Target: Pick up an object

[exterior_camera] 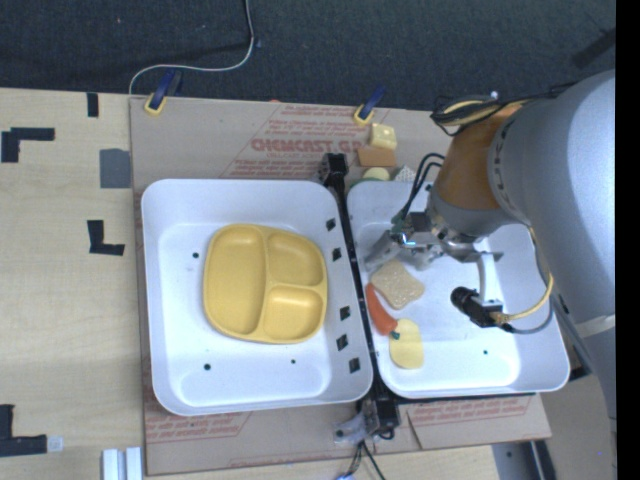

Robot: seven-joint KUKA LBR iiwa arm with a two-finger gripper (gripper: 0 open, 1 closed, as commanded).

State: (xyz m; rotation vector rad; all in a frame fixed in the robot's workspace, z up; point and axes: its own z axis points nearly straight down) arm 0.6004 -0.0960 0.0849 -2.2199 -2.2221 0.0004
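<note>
Nearest the camera, along the front edge of the counter (60, 368), two shallow white bins are sitting side by side on a brown cardboard sheet (290, 138). The left bin (170, 368) is holding a yellow divided plate (265, 281), which is lying flat toward the middle. Over in the right bin (500, 368), a small yellow piece with a green spot (406, 348) is lying closest to the front, just beside an orange carrot-like piece (380, 310) that is resting against the bin's left wall. A tan slice of toy bread (398, 286) is lying just behind them, touching the carrot piece. Directly above the bread, the pincer (408, 240) is hovering low over the bin; whether it is released or clenched cannot be told, since the wrist and cables are crowding it. The grey arm with its orange band (470, 173) is reaching in from the right. Farther back, beyond the bins, a tan block (378, 148) and a pale green object (375, 175) are sitting on the cardboard.
</note>
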